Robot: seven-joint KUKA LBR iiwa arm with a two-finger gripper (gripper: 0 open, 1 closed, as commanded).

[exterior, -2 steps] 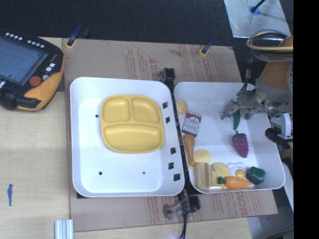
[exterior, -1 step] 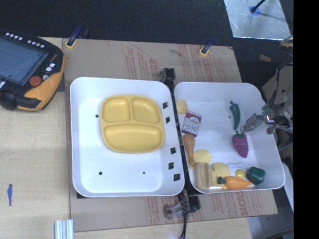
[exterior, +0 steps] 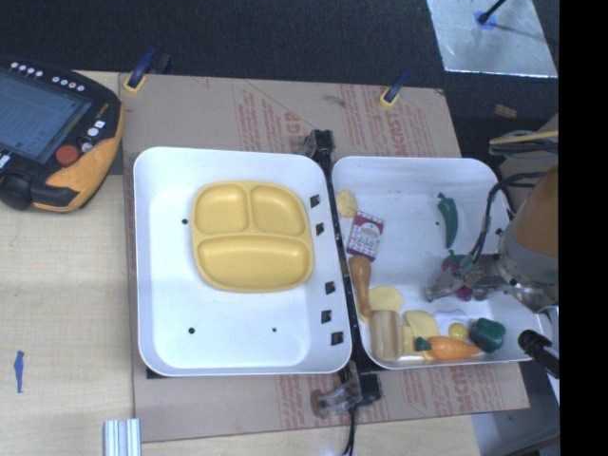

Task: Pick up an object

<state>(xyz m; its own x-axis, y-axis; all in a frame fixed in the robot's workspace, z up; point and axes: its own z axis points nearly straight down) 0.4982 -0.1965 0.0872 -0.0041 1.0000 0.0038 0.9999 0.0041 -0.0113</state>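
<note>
Low in the frame's right, a carrot [exterior: 450,350] lies crosswise along the right bin [exterior: 408,174] front wall. Just above it the gripper [exterior: 456,281] hovers, fingers spread over a purple piece [exterior: 463,283]; whether it grips, I cannot tell.

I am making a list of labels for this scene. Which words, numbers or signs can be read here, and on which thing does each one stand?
No text can be read.
Cardboard sheet: red printing, too blurred.
Small red and white packet: print too small.
Control pendant: screen and buttons, nothing legible.
</note>
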